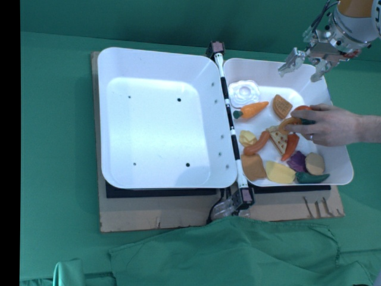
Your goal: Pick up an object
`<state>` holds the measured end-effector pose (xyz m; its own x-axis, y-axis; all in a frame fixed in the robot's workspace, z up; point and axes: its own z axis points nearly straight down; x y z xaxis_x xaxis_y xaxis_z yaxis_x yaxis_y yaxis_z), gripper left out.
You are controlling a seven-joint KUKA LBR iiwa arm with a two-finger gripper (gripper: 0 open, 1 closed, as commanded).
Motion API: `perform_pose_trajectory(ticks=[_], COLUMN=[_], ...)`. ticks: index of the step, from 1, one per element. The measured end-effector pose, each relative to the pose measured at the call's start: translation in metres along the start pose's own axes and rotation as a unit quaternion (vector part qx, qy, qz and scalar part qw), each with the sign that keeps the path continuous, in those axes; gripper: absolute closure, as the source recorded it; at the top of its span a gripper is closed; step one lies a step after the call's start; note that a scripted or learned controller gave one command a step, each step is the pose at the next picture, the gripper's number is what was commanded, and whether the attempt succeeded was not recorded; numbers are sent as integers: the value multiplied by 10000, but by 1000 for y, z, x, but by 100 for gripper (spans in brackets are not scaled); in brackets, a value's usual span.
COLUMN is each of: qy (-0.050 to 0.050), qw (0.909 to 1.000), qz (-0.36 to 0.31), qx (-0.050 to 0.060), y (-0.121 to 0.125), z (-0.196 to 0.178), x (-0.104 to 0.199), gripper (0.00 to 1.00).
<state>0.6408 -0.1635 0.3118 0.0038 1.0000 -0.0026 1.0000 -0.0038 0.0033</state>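
Camera view: the two-finger metal gripper (305, 63) is hanging above the far right corner of the right-hand shallow white plastic bin (338, 159), with its fingers spread apart and nothing between them. No object is being held. A person's bare hand (333, 126) is reaching in from the right edge and is resting among the toys, its fingertips touching an orange-and-green toy piece (296, 121) near the middle of that bin.

The candidate objects are all lying in the right bin: a white fried-egg-shaped toy (244, 92) at the far left corner, an orange toy carrot (253, 109) just beside it, a brown waffle-like toy (281, 106), a purple toy piece (297, 161), a yellow flat toy slab (280, 172) and a dark green toy pepper (311, 177) along the near edge. The left-hand shallow white plastic bin (113, 159) is sitting just beside it, the two joined along a hinged divider.

Assessment: the pick appears not yet begun. Descent, closure on one object and lift are all remaining, and the hand in the bin is presenting an obstruction risk.
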Motion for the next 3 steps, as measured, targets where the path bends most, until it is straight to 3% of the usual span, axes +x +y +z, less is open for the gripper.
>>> perform_pose_trajectory(ticks=[1,3], qy=[0,5], qw=[10000,10000], qz=[0,-7], qx=[0,28], y=[0,6], z=[0,103], x=[0,11], gripper=[0,0])
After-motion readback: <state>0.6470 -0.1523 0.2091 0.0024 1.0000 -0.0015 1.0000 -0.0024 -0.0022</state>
